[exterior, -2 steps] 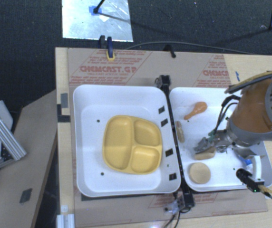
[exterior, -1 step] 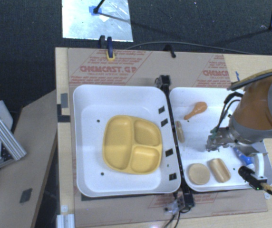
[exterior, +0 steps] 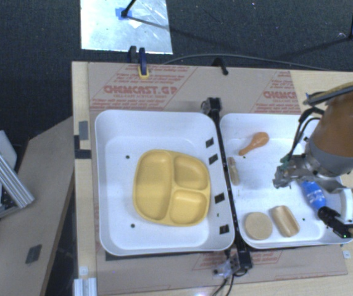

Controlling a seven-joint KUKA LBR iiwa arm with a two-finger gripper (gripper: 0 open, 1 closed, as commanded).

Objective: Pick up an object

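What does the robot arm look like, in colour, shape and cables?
The arm is thick and rounded, grey with a broad orange band above the wrist. Thin dark cables loop along its upper and left side. At its end sits a small, dark grey metal gripper.

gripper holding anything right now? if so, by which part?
Cannot tell. The gripper sits low in the right bin beside a blue bottle; nothing visibly between it.

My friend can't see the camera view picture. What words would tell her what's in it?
A grey and orange robot arm reaches from the right over the right white bin, its tool low near a blue bottle. That bin also holds a wooden drumstick-shaped toy, a tan disc and a bread-like piece. The left bin holds a yellow divided plate.
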